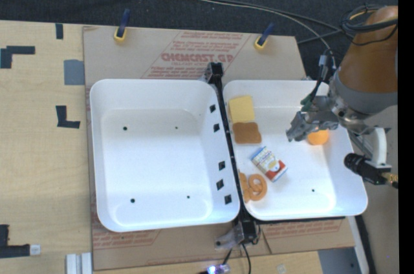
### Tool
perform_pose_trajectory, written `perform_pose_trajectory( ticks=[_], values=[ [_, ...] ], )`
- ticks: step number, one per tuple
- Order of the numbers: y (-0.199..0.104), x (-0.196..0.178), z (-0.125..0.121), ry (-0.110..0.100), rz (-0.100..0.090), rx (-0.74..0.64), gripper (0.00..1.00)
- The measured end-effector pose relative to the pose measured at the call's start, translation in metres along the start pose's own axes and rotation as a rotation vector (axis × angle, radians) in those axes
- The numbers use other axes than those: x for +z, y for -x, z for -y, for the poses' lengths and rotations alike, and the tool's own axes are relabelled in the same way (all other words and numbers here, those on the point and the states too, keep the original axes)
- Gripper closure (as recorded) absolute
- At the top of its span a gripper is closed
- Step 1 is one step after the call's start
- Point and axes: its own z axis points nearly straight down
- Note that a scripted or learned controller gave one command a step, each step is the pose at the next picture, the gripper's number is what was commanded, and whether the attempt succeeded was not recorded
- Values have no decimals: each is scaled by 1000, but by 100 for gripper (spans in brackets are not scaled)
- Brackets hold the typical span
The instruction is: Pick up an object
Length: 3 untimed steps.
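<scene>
Hovering low in the right bin (336, 201), the gripper (303, 127) sits beside an orange ball (317, 137), grip state unclear.

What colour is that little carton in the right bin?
The carton is blue and white with a red end, seen in the camera view.

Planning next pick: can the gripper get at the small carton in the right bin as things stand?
Probably yes. The gripper hangs over the right bin, and the small carton lies apart from the pretzel and brown slice, with nothing above it.
</scene>
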Motion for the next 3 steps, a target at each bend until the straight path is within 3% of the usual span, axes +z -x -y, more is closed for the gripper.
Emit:
perform_pose_trajectory(
  ticks=[1,2,3],
  values=[
    [-15,113,20,-9,-3,0,0],
    [-13,167,27,2,-1,2,0],
    [-15,165,-96,11,2,-5,0]
  ],
)
